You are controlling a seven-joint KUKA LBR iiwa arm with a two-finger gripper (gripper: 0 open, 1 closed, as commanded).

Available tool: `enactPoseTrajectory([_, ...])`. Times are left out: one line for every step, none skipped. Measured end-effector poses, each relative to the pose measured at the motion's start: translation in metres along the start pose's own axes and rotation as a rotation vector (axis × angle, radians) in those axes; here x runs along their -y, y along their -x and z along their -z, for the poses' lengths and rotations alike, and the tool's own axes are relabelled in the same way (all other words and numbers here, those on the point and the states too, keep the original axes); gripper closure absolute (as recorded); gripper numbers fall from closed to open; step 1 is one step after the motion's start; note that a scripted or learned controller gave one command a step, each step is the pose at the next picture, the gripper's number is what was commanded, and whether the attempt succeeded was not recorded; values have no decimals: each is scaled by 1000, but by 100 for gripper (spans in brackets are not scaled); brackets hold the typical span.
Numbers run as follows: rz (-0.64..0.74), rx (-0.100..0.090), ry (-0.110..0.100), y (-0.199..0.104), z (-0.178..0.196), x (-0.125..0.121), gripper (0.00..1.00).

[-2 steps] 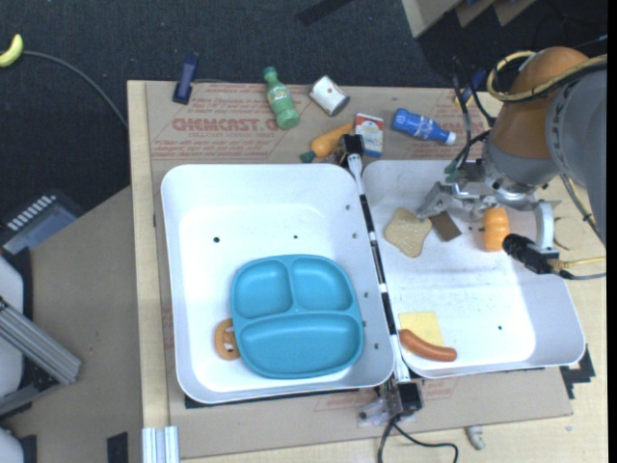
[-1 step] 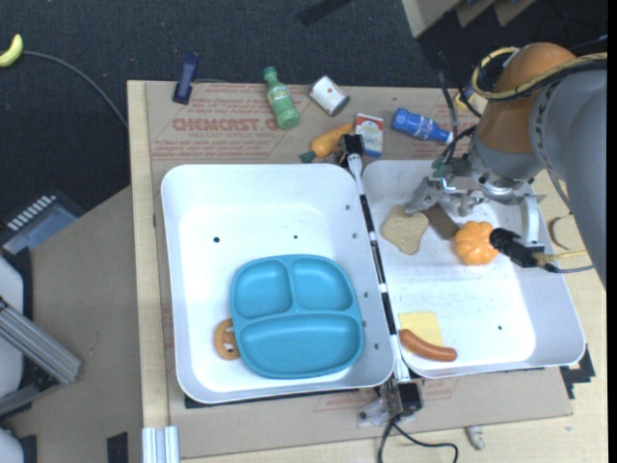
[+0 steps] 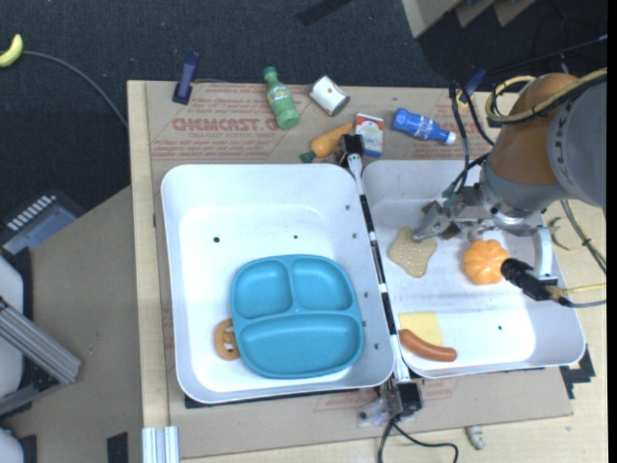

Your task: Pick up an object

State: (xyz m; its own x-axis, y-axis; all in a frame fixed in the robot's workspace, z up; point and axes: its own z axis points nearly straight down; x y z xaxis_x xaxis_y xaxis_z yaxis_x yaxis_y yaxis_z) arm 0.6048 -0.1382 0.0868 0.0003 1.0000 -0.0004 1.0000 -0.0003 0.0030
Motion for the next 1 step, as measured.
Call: enactPoseTrajectory([2, 0, 3, -32, 0, -63, 0])
